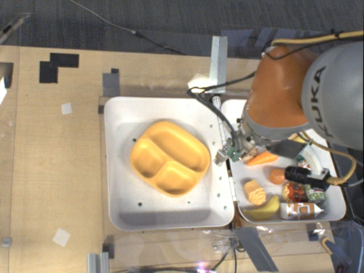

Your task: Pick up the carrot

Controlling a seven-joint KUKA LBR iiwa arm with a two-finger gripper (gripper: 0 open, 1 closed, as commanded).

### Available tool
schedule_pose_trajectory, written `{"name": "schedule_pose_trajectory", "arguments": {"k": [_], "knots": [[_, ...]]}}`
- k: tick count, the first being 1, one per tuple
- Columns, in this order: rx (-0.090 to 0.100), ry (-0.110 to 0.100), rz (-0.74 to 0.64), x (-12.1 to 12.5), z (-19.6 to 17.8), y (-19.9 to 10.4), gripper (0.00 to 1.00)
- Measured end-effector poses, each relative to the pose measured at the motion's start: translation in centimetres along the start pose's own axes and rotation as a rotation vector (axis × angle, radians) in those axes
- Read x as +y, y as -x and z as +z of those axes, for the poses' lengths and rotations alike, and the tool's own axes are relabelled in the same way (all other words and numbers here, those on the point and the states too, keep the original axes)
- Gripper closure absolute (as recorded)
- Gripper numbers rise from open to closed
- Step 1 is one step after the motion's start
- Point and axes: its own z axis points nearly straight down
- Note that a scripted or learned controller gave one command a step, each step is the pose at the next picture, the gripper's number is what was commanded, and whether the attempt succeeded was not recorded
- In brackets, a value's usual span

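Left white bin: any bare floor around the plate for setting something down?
Yes: the left white bin has bare floor in front of and left of the yellow divided plate. The right white bin is crowded with food items.

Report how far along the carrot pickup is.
Done: the arm has reached over the right bin. In hand: the claw sits right beside the carrot, which lies on the bin floor; whether it grips is hidden. Left: securing the carrot and lifting it clear of the corn and banana.
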Motion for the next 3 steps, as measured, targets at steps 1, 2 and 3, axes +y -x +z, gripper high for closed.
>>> {"name": "schedule_pose_trajectory", "arguments": {"k": [1, 2, 3], "knots": [[-0.01, 0.01, 0.151, -2.6, -9.2, 5.8, 1.0], [-0.015, 0.013, 0.165, -6.0, -21.3, 12.1, 1.0], [-0.003, -0.002, 0.004, -3.6, -10.9, 21.1, 1.0]]}}
